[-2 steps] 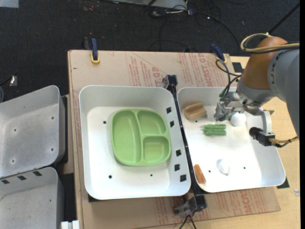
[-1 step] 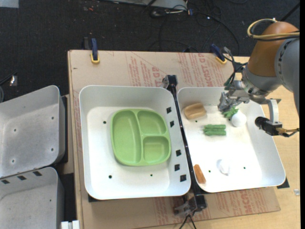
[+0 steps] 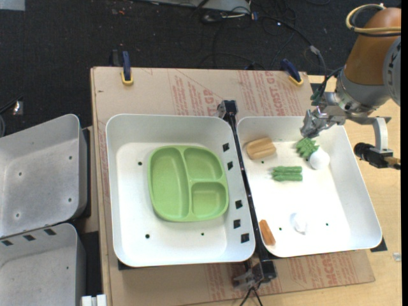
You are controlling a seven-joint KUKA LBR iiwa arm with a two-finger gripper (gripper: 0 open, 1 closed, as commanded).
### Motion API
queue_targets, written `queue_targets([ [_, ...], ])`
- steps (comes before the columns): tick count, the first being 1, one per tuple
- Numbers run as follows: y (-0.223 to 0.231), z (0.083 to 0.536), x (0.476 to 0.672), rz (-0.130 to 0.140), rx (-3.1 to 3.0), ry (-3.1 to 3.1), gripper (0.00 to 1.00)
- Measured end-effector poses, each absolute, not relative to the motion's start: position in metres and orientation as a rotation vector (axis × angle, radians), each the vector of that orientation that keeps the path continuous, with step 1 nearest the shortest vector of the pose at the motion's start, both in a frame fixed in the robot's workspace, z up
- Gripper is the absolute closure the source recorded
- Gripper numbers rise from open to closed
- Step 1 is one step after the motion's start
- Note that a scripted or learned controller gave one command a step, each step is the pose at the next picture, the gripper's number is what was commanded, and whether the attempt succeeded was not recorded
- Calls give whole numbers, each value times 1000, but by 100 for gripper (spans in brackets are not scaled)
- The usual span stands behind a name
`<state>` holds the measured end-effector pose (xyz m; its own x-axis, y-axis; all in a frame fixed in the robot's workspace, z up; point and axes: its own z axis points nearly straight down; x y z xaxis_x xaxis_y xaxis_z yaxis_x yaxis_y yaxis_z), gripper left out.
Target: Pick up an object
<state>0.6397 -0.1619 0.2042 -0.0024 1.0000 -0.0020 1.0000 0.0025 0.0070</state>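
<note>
The right bin [image 3: 357,203] holds a tan bread roll [image 3: 260,148], a green bean bundle [image 3: 286,173], a green-and-white vegetable piece [image 3: 312,153], a small white item [image 3: 298,222] and an orange carrot-like piece [image 3: 266,233] by the front left wall. My gripper [image 3: 311,125] hangs over the bin's far right corner, just above and behind the green-and-white vegetable piece. Nothing shows between its fingers.
The left bin [image 3: 127,234] holds a green divided plate [image 3: 189,183]. A black divider strip [image 3: 237,171] runs between the bins. Yellow-tipped clamps [image 3: 126,69] hold the cardboard base at the back. Grey trays [image 3: 38,171] lie off the bench's left side.
</note>
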Motion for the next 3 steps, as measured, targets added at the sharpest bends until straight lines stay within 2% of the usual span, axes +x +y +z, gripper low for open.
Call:
queue_targets([
  [1,-109,200,637,0,2215,2230,100],
  [2,-60,199,621,0,2216,2230,100],
  [3,-8,217,621,3,2213,2229,100],
])
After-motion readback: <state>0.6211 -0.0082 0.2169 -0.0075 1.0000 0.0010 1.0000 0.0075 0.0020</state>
